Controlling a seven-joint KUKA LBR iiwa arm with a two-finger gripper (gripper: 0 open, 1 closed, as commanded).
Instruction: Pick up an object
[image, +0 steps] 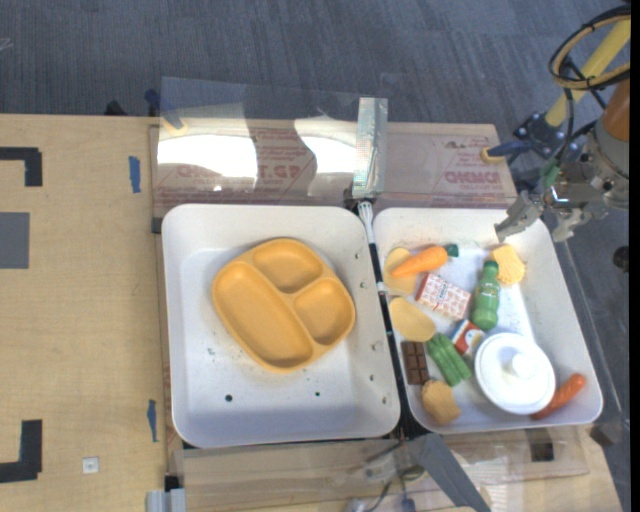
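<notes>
Gripper (538, 213) hovers at the right bin's (583, 352) far right corner, fingers spread apart, holding nothing. Nearest pick is the small yellow toy (510, 264) just below it, beside the green bottle (487, 295). It looks light, hard plastic, maybe slippery; pinch across its middle.

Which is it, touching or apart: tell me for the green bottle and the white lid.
Cannot tell. In the camera view the green bottle's lower end sits right at the white lid's upper rim, with no clear gap or contact between them.
</notes>
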